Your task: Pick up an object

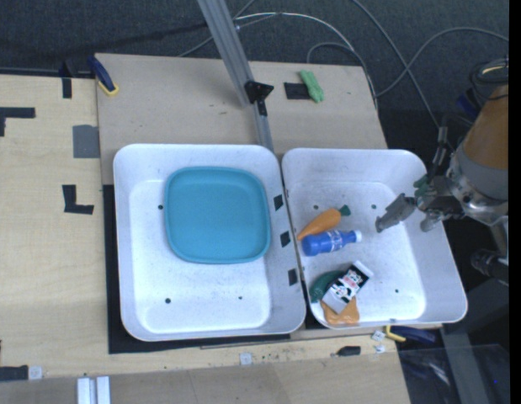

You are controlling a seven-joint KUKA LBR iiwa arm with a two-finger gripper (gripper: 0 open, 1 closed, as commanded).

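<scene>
The right bin (412, 168) holds several small things near its left side. An orange carrot-shaped toy (320, 222) with a green tip lies above a blue bottle (327, 242) with a white cap. Lower down, a black-and-white packet (347, 284) rests on a dark green piece (320, 283) and an orange piece (345, 313). My gripper (409, 220) hangs over the bin's right half, right of the carrot and bottle and apart from them. It is open, with nothing between its fingers.
A square teal plate (216, 214) lies in the left bin (134, 251). A grey pole (235, 53) slants down to the bins' shared wall. A green marker (311, 86) lies on the bench behind the right bin. Cables (386, 45) trail at the back right.
</scene>
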